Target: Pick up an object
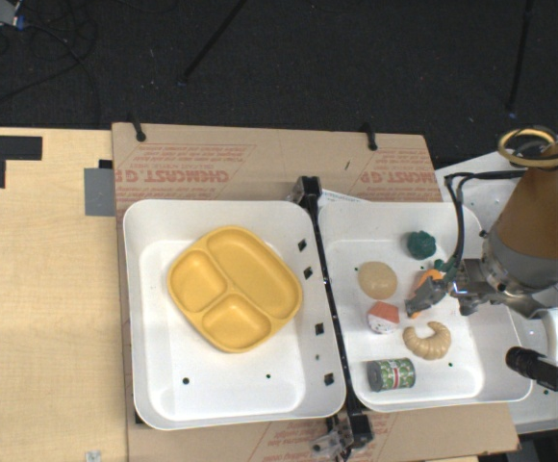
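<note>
The gripper [429,292] sits low over the right bin [462,378], reaching in from the right w/ the arm [534,229] behind it; whether it is wide or narrow can't be told at this angle, and nothing shows between its tips. Just left of it lies a round tan ball [377,279], near but apart. Below the tip, a small red-and-white object [383,317] rests on the bin floor, and just right of that a curled tan croissant-shaped piece [428,340], close under the gripper. Up and slightly left of the wrist is a dark green lump [420,244], near the bin's back area. Toward the front edge a green-labelled can [393,374] lies on its side. Across the divider, the left bin [154,393] holds a yellow 3-compartment tray [235,288], set at a slant, well apart from the gripper.
</note>
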Tool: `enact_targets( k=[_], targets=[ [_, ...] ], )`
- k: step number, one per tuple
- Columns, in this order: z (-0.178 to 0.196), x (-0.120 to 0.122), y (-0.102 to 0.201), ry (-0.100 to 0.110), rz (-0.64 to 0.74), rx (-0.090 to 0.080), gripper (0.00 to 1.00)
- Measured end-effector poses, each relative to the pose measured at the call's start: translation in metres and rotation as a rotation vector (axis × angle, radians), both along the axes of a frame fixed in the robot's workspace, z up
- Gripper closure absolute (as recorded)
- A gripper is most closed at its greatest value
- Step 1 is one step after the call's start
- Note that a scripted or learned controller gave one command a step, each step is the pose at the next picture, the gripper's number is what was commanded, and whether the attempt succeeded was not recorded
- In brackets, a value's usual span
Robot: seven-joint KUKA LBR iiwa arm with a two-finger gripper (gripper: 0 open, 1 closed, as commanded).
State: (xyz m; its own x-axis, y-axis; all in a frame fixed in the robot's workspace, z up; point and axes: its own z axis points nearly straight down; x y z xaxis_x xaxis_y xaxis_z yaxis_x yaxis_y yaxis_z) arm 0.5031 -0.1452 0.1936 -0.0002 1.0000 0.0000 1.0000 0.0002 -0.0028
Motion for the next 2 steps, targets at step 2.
enact_targets(
  k=[2],
  targets=[
    [-0.108,0.002,-0.007,0.001,0.0,0.001,0.0]
  ],
)
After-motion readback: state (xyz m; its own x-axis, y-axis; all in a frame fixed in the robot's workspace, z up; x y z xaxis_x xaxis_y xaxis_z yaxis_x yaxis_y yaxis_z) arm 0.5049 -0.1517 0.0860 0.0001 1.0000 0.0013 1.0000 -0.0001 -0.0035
